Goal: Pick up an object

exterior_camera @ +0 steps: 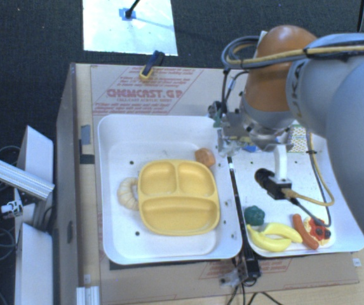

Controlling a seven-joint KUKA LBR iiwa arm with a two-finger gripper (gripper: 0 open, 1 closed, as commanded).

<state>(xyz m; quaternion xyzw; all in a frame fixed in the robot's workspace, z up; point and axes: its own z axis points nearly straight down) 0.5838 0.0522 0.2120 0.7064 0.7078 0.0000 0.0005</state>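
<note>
My gripper [228,143] hangs low over the wall between the two white bins, near their back end. A small brown bread roll [204,156] lies in the left bin [115,170] just to the gripper's left, apart from it. The right bin [347,237] holds a green broccoli piece [254,215], a yellow banana [274,237], a red sausage [305,231] and a pizza slice [321,229] along its front edge. The wrist hides the bin floor beneath it.
A yellow divided plate [178,196] takes up the middle of the left bin, with a pale ring-shaped pastry [128,194] against its left side. A small blue thing [250,148] and a patterned item [299,138] peek out under the arm.
</note>
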